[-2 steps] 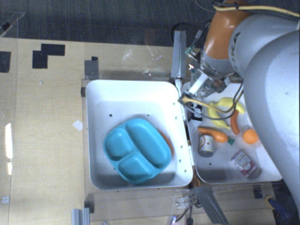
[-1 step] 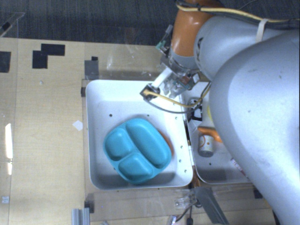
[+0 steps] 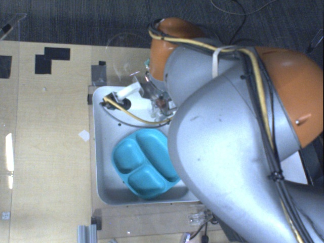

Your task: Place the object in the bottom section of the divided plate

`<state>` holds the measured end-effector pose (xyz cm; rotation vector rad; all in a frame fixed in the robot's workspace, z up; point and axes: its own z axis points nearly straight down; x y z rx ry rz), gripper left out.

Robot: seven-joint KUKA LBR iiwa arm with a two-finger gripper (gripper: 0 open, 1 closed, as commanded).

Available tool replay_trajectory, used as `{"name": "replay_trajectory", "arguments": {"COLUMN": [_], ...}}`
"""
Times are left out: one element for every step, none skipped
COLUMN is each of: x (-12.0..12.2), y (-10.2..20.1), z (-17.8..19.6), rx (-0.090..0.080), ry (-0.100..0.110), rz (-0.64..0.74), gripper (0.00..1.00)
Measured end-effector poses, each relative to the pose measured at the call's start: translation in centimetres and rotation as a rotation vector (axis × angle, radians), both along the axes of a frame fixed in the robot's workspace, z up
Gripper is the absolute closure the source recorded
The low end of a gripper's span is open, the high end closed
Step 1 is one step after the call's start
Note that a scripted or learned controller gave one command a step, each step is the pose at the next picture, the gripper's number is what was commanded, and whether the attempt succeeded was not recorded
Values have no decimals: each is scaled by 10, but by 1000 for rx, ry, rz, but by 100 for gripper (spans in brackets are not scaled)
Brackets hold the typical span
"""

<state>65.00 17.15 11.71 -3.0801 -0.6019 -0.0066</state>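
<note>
Hanging just above the top rim of the divided plate (image 3: 144,163), the gripper (image 3: 160,105) is seen at the end of the grey arm (image 3: 228,135). It is blurred and partly masked by the wrist, so whether it is open or closed cannot be told. Whether the object is carried there cannot be told either, and nothing loose is made out around the plate. The plate itself is blue and lies flat on the floor of the white bin (image 3: 105,186), toward the bin's lower end. Its right edge is covered by the arm. Three compartments are marked out by raised ridges: a left section (image 3: 126,155), a right section (image 3: 154,146) and, beneath both, the bottom section (image 3: 147,182). That bottom section is the part of the plate lying farthest from the gripper, with the two upper sections between it and the tool. Its long axis is judged to run across the plate from left to right, slightly tilted, while the ridge between the upper sections points back roughly toward the gripper. A drop into it is therefore judged to call for travel right across the plate, from its top rim to its lower rim. To the left of the plate, past the bin wall, the pale wooden bench (image 3: 45,135) is laid bare.
</note>
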Motion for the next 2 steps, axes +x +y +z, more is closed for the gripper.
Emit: {"name": "replay_trajectory", "arguments": {"x": [2, -31], "y": [0, 59], "z": [13, 5], "rx": [4, 1], "ry": [-4, 0], "rz": [0, -104], "gripper": [100, 100]}}
